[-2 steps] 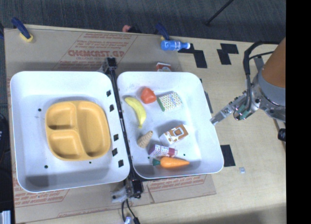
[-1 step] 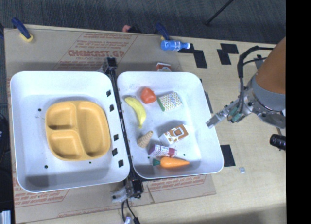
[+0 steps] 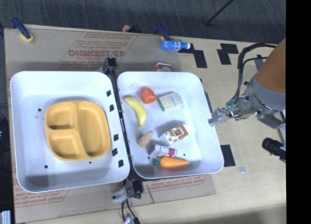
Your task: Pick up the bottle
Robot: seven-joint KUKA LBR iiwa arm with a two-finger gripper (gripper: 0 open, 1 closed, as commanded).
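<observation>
A small bottle (image 3: 163, 150) with a pink and white label lies on its side near the front of the right bin (image 3: 206, 135), just above a carrot (image 3: 171, 162). My gripper (image 3: 217, 117) hangs at the right bin's right rim, well to the right of the bottle and a little farther back. Nothing shows in its grasp. A blue bottle-like object (image 3: 173, 45) with a pale cap lies on the bench behind the right bin.
The right bin also holds a banana (image 3: 136, 110), a red fruit (image 3: 147, 94), a patterned box (image 3: 170, 101), a small carton (image 3: 175, 133) and a tan cone (image 3: 144, 139). In the left bin (image 3: 24, 87) sits a yellow divided tray (image 3: 77, 129). Blue clamps (image 3: 22, 29) grip the cardboard's back edge.
</observation>
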